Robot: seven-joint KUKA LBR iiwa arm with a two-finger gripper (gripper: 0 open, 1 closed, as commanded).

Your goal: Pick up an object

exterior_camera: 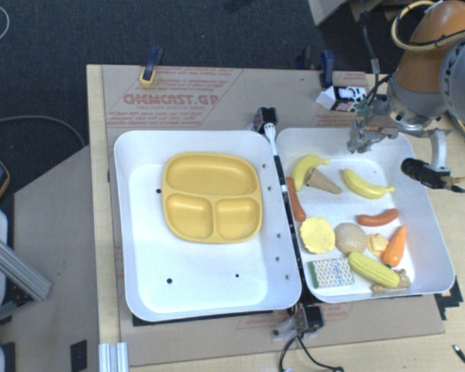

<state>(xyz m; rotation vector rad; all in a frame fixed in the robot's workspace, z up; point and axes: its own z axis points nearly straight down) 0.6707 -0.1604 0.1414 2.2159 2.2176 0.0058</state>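
The right bin (325, 141) holds toy food. Two yellow bananas (307, 164) (366, 185) lie toward its back, with a tan cone (322, 180) between them. A thin red sausage (295, 199) runs along the left wall, and an orange sausage (377, 218) and a carrot (395, 246) sit further right. Nearer the front are a yellow round slice (317, 235), a beige ball (350, 238), a corn cob (373, 268) and a small patterned box (330, 272). My gripper (361, 142) hangs over the bin's back right area, just behind the right banana, with nothing seen between its fingers.
The left bin (136, 231) carries a yellow three-compartment plate (211, 196). A black clip (266, 118) sits where the bins meet at the back. The arm's grey and orange body (430, 60) crowds the upper right. A black part (423, 172) juts over the right bin's right rim.
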